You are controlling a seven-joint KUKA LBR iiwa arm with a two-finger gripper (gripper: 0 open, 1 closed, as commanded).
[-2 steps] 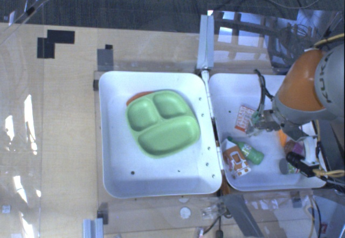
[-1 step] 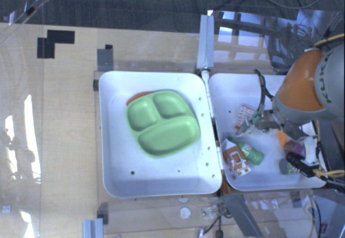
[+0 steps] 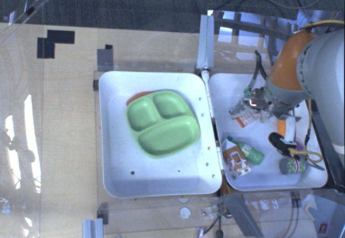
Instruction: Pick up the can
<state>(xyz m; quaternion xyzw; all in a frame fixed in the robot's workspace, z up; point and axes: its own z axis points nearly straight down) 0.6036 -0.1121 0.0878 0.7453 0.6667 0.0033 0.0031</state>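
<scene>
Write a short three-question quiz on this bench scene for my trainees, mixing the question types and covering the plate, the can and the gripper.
1. Multiple choice: the green three-compartment plastic plate lies A) in the left shallow white bin; B) in the other bin; C) on the bench outside both bins.
2. True or false: the small green-grey patterned can sits in the right shallow white bin, near that bin's lower right corner as the camera sees it.
3. Fill in: the gripper hangs above the ___ bin, nearer its far side than the can.

Key: 1 A; 2 true; 3 right.
</scene>
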